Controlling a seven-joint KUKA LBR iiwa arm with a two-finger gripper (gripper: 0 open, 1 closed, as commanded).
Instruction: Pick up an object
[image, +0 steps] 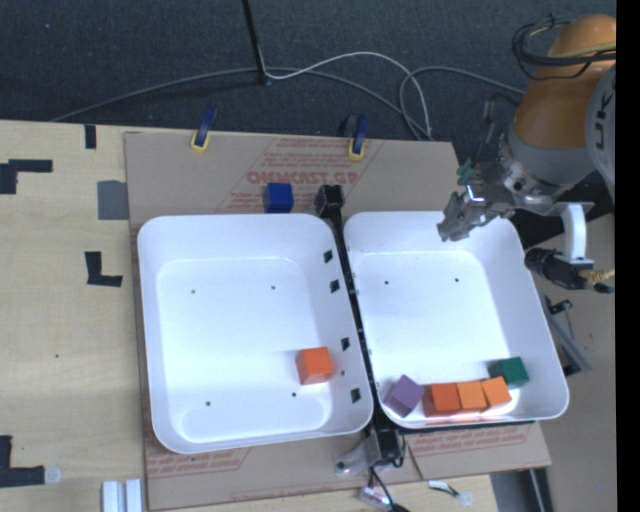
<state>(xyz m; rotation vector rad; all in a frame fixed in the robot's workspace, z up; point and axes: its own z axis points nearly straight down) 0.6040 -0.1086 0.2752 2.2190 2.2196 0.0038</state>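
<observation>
Landmark: the black divider (345, 300) where the two white bins meet; every place below is given from it.

Desk (60, 300): pale wood-grain top with black tape marks, far to the left of the divider; a brown cardboard sheet (300, 165) with faded red print lies under both bins.

Blue cube (279, 196): small, matte, on the cardboard just left of the divider's far end, outside the bins.

Left bin (170, 250): shallow white plastic tray with rounded corners and a smooth, slightly glossy floor, touching the divider on its left side.

Orange cube (315, 365): in the left bin, just left of the divider's near half. Blocky, matte, sharp-edged; no clear long axis, and its faces sit turned a little against the bin walls.

Right bin (540, 330): same white tray, touching the divider on its right.

Purple block (404, 395): at the near wall of the right bin, just right of the divider, turned so a corner points toward the near edge.

Orange blocks (466, 397): three or so side by side, touching, forming a row that runs away from the divider along the near wall.

Green block (511, 371): at the far-right end of that row, touching it, well right of the divider.

Pincer (458, 226): dark metal, above the far rim of the right bin, well right of the divider's far end; whether it is spread or pressed together cannot be told, and nothing shows in it.

Arm (560, 110): grey with an orange band, glossy, rounded, farthest right of the divider.
</observation>
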